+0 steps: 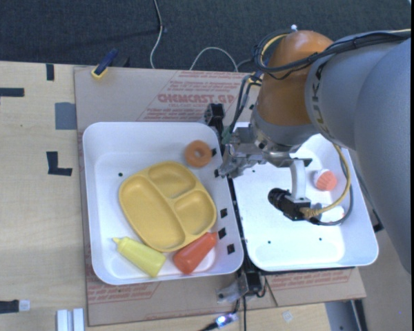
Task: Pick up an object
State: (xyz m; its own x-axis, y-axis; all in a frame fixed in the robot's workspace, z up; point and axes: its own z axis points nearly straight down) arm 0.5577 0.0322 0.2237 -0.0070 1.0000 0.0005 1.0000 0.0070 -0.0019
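Note:
The left bin [96,185] holds a yellow divided plate [167,204], an orange doughnut [199,154] near its far right corner, a yellow bottle [139,254] and a red-orange bottle [194,252] at the front. A small salmon-coloured object [325,181] lies in the right bin [310,247]. My gripper [228,165] hangs over the rim between the two bins, just right of the doughnut. The wrist blocks any sight of the fingertips, and nothing is seen held.
A black cable connector [290,204] hangs over the right bin's middle. Both bins rest on a cardboard sheet [186,95]. A yellow-and-blue clip [103,64] lies at the cardboard's far left corner. The arm [359,88] covers the right bin's far side.

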